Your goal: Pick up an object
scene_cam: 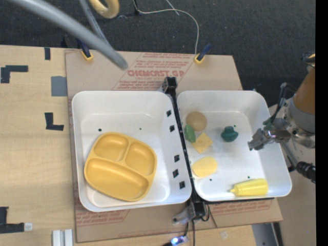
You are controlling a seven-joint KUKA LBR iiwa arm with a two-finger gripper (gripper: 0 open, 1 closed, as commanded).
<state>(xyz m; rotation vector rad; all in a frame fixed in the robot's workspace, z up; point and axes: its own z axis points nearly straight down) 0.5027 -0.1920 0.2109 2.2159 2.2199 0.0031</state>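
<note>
- Nearest to me, at the front edge of the right bin [279,155], lies a yellow corn-shaped toy [250,187], stretched along the bin's front wall; I judge it an awkward pick, pressed so near that wall.
- Further back in the right bin, near the divider it shares with the left bin [77,137], several pieces cluster: a pale yellow disc [204,166], a yellow wedge [203,143], a green piece [190,133] touching the wedge's left side, and a tan round piece [196,120] behind them. Packed this close, I reckon any one of them is hard to take without nudging its neighbours.
- Apart from that cluster, toward the middle of the right bin, stands a dark teal toy [229,134], with bare floor all round it. That makes it, in my judgement, the easiest candidate.
- On the other side of the divider, a yellow divided plate [120,166] rests in the left bin.
- My arm reaches in over the right bin's right wall, wrist low, with the claw [258,140] at that wall, pointing toward the teal toy.
- Whether the claw is spread or closed I cannot tell; I see nothing in it.
- Both bins sit on a cardboard sheet [154,70] on the counter [31,137].
</note>
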